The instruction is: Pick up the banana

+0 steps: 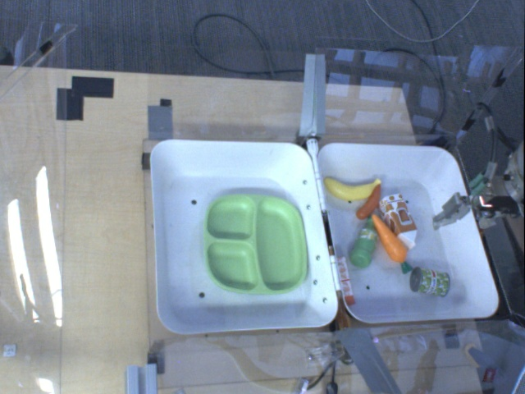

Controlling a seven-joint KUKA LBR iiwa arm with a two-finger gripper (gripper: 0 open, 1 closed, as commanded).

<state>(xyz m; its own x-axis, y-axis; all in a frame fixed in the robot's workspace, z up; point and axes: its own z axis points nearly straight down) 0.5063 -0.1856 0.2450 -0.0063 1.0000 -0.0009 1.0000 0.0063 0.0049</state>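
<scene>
The banana [351,189] is lying in the right bin [447,167], near its upper left corner, curving smooth and yellow with its ends turned upward. The pincer [456,208] is hanging at the bin's right side, well apart from the banana, a small grey metal piece; whether it is wide or narrow cannot be told at this size. Nothing is sitting in its grip.

Just below the banana's right end, a slim orange-red carrot-like piece [369,201] is leaning diagonally. Beside it a tapered orange carrot [390,238] is slanting down to the right, partly over a small white carton [399,215] with printed colours. A green plastic bottle [362,248] is resting left of the carrot, and a dark green can [430,281] is lying on its side lower right.

The left bin [176,179] is holding a glossy, rounded lime-green divided plate [254,242] with three compartments. Both bins are sitting on a pale wooden desk [90,245].
</scene>
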